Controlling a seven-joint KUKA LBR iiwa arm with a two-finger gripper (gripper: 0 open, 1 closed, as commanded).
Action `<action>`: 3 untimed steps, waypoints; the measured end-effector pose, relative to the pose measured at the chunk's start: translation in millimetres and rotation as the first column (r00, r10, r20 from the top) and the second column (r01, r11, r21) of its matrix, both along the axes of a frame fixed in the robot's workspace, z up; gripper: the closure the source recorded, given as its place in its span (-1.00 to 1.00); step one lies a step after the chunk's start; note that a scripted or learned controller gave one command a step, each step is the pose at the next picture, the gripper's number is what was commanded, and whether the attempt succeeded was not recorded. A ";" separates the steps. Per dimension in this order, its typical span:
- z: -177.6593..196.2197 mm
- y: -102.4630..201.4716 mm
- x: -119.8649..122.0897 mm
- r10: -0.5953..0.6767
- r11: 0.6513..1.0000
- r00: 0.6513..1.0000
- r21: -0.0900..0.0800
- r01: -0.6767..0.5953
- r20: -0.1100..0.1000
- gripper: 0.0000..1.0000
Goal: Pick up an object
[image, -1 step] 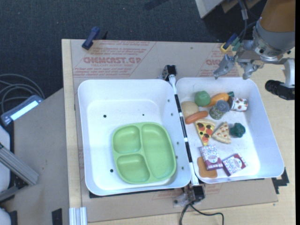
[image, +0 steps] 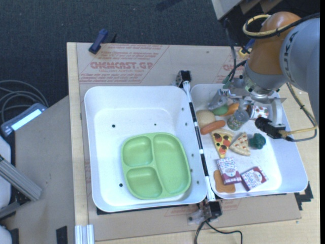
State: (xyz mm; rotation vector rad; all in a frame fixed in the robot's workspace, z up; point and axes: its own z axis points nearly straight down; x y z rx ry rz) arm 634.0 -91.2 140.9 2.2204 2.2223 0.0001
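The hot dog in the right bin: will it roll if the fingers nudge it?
Probably. The hot dog looks rounded and smooth, so it may roll or slip sideways. It lies against the bun, which might block it that way. It looks like light toy food.

A green three-compartment plate (image: 154, 165) lies flat in the left white bin (image: 101, 111), toward its near right corner. The bin sits on a counter (image: 76, 136) covered by a tan sheet printed with red lettering (image: 122, 65). A small blue clip (image: 98, 41) rests at the sheet's far left edge. A black clamp (image: 184, 77) stands at the far end of the seam between the bins; another fitting (image: 210, 210) sits at the near end. Grey cables (image: 15, 98) coil over the dark floor at left.
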 end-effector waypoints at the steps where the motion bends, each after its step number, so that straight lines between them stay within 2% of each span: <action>1: -41.0 -38.6 31.5 0.002 1.000 1.000 -0.003 -0.002 0.016 -1.00; 2: -35.9 -38.6 28.7 0.000 1.000 1.000 -0.002 0.000 0.007 1.00; 3: 44.6 25.3 0.2 0.001 1.000 1.000 0.001 -0.001 0.002 1.00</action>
